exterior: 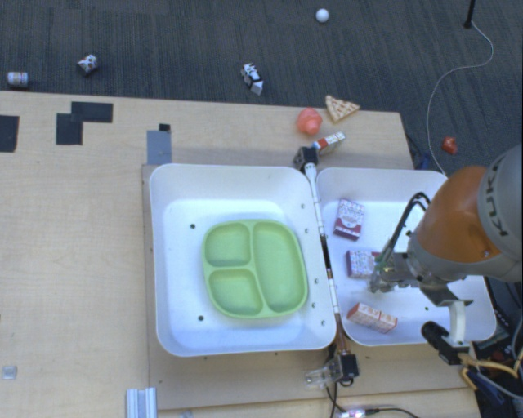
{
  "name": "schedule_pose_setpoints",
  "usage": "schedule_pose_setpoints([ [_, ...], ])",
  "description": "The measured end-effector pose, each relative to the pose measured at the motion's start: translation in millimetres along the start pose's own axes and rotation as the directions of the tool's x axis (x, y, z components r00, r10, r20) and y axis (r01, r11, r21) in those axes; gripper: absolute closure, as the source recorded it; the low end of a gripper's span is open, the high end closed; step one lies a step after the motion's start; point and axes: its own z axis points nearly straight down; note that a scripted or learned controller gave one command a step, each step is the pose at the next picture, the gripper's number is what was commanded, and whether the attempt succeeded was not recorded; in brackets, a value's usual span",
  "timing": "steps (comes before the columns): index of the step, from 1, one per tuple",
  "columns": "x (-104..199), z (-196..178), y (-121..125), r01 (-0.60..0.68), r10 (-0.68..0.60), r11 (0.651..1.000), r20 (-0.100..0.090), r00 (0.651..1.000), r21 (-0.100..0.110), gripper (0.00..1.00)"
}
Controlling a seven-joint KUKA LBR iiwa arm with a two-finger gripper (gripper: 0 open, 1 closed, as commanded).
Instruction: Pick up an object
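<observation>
Camera view, single overhead, slanted. Landmark used throughout: green divided plate point(255, 269), three compartments, sitting in the left white bin point(176, 269).

Right of plate, across the bin seam: right white bin point(482, 322). Inside it, three small boxes. Box 1, red-and-white carton point(350, 219), up and right of the plate, lying flat. Box 2, small patterned pack point(359, 263), directly right of the plate, just beside the gripper. Box 3, tan-and-red carton point(372, 317), down and right of the plate, near the bin's front wall, tilted on a diagonal.

Arm point(466, 220), grey w/ orange band, enters from far right of the plate and covers part of the right bin. Gripper point(381, 282) sits low in that bin, betw. box 2 and box 3, close to box 2's right edge. Contact w/ either box: not resolvable. Finger state: cannot tell, tips too small and dark vs. the bin floor. No object seen betw. fingers.

Beyond the plate, on the bench past the bins: red ball point(309, 122), wedge-shaped toy slice point(341, 108), small red-capped tube point(330, 142). Farther, on dark floor: white ball point(322, 15), crumpled bits point(252, 77).

Up and left of the plate: black tape patches point(82, 120) on the wood bench point(73, 269).
</observation>
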Motion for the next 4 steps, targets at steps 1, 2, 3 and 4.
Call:
schedule_pose_setpoints([
  [1,0,0,0,0.000,0.000,1.000,0.000,1.000,0.000,0.00],
  [2,5,11,-3,-0.002,0.002,1.000,0.000,1.000,0.007,0.00],
  [3,6,0,0,-0.002,0.002,1.000,0.000,1.000,0.000,1.00],
  [4,6,0,0,-0.001,0.001,1.000,0.000,1.000,0.001,0.00],
])
